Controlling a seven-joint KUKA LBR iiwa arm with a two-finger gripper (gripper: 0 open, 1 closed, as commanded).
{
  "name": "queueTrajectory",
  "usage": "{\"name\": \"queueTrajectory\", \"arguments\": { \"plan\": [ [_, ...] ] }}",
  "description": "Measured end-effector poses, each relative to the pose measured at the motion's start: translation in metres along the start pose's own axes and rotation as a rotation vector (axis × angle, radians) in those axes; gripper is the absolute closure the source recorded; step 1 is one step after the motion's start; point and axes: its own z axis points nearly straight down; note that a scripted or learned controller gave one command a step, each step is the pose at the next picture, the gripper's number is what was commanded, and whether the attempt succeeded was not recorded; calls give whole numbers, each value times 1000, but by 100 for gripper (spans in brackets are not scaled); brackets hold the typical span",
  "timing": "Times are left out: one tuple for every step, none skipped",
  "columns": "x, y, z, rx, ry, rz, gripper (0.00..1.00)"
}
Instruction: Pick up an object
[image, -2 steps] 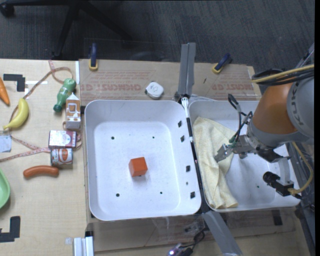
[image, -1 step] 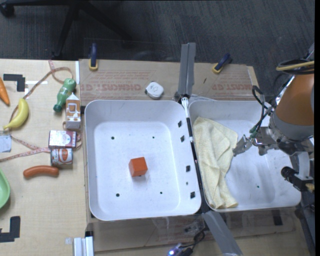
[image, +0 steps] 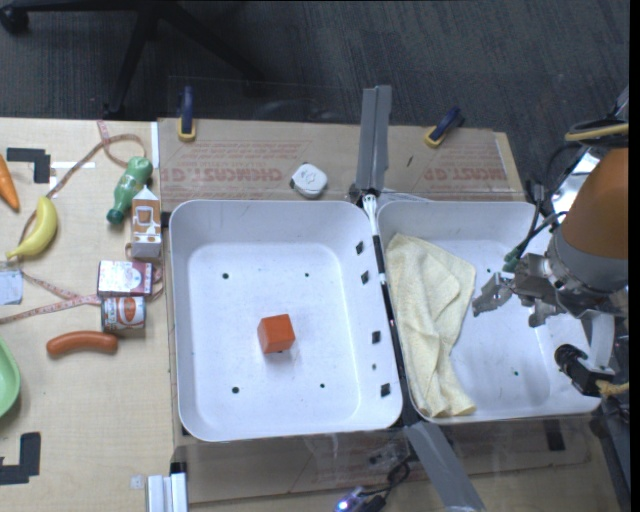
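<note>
Two shallow white bins sit side by side on the table (image: 90, 420) in the middle of the frame. The left bin (image: 190, 330) holds a small orange-red cube (image: 276, 333), which rests on the bin floor slightly below and left of that bin's centre, well apart from every wall. The right bin (image: 500, 395) holds a pale yellow towel (image: 428, 320), rumpled and lying along the bin's left side from near its upper wall down to its lower wall. The arm (image: 600, 215) enters from the right edge of the frame, its orange band showing at the upper right, and the hand (image: 492, 295) hangs over the right bin, just right of the towel's upper part. Whether the hand is open or closed cannot be told from this view, and nothing can be seen held in it. The cube lies well apart from the hand, in the other bin. At the left of the frame, outside the bins, loose items lie on the table: a banana (image: 36, 229), a green bottle (image: 130, 186), a small carton (image: 146, 224), a can (image: 124, 313) and a sausage (image: 82, 344).
</note>
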Motion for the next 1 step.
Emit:
{"name": "queueTrajectory", "arguments": {
  "plan": [
    [-18, 67, -7, 2, -1, 154, 0]
  ]
}}
